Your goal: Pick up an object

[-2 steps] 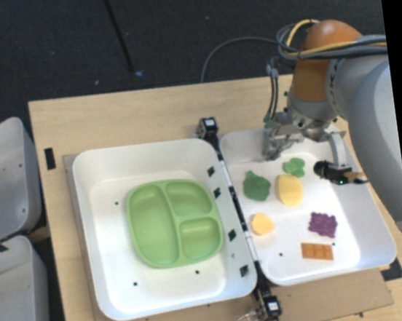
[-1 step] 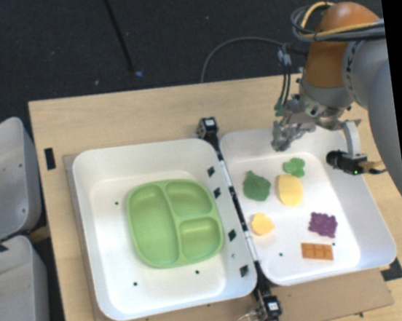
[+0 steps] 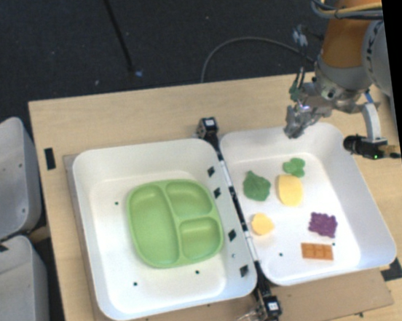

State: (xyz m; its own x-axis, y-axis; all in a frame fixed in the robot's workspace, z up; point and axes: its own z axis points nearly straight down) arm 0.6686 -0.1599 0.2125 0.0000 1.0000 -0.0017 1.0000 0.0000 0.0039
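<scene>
Camera view looks down at a slant on a wooden bench (image 3: 50,132) bearing two shallow white bins side by side. Nearest in the right bin (image 3: 360,194) lies a flat orange waffle-like block (image 3: 317,251); just beyond it, toward the right wall, sits a purple knobbly piece (image 3: 322,224); to the left, close to the divider between the bins, is a small yellow lump (image 3: 261,224). Farther in, a larger pale yellow piece (image 3: 289,190) lies near the middle of the bin, with a dark green leafy piece (image 3: 256,186) just to its left and a smaller green piece (image 3: 294,166) touching or nearly touching its far edge (the contact is hard to judge).

The left bin (image 3: 93,207) holds a light green divided plate (image 3: 174,221) with three compartments, lying flat near the bin's centre.

At the far right, the grey arm with its orange band (image 3: 348,23) reaches in; the gripper (image 3: 297,126) hangs over the far edge of the right bin, apart from all the pieces; I cannot tell how its tool end is set, and nothing visible is in it.
</scene>
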